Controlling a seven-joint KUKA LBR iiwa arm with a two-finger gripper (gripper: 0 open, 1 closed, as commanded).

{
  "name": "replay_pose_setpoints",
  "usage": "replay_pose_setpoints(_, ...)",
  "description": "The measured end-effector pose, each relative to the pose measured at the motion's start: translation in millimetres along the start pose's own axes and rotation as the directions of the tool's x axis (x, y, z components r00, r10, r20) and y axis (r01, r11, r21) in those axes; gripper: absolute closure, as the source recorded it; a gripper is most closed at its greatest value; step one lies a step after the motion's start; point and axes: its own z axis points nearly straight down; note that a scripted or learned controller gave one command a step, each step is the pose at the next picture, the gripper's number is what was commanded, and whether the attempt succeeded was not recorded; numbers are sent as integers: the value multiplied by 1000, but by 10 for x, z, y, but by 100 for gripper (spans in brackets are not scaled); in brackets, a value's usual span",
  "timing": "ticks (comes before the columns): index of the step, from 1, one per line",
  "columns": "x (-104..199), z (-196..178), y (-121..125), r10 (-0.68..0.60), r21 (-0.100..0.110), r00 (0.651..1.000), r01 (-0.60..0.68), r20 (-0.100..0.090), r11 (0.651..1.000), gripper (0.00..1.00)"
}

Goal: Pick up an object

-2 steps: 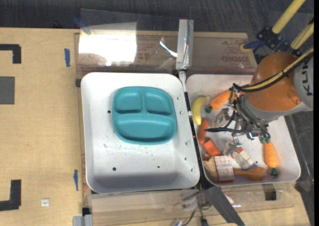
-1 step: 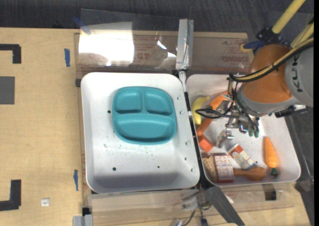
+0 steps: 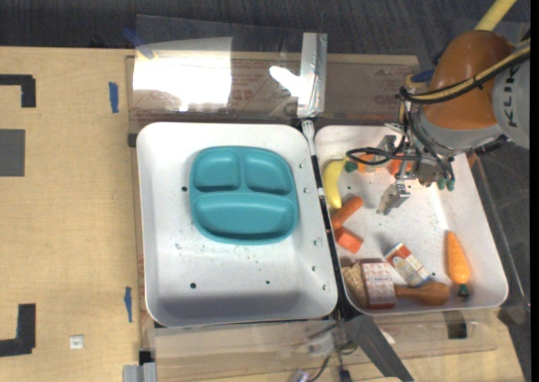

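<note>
My gripper (image 3: 394, 197) hangs over the middle of the right bin (image 3: 484, 229), above bare white floor. A yellow banana (image 3: 333, 181) lies against the bin's left wall. Two orange pieces (image 3: 347, 210) (image 3: 350, 241) lie just left of and below the gripper. At the bin's right side lies an orange carrot (image 3: 457, 258). A small red-and-white packet (image 3: 406, 262), a labelled box (image 3: 377, 281) and a brown sausage-like item (image 3: 424, 294) sit along the front. Nothing shows in the gripper's grasp.
The left bin (image 3: 168, 271) holds a teal divided plate (image 3: 244, 193). A clear plastic sheet (image 3: 227, 73) stands behind the bins. The arm's orange band (image 3: 467, 65) and cables (image 3: 370, 155) hang over the right bin's back edge. Wooden bench (image 3: 59, 204) lies to the left.
</note>
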Motion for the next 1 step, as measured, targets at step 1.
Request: replay_pose_setpoints(1, -226, 219, -180, -37, -9, 998, 37, -43, 999, 0)
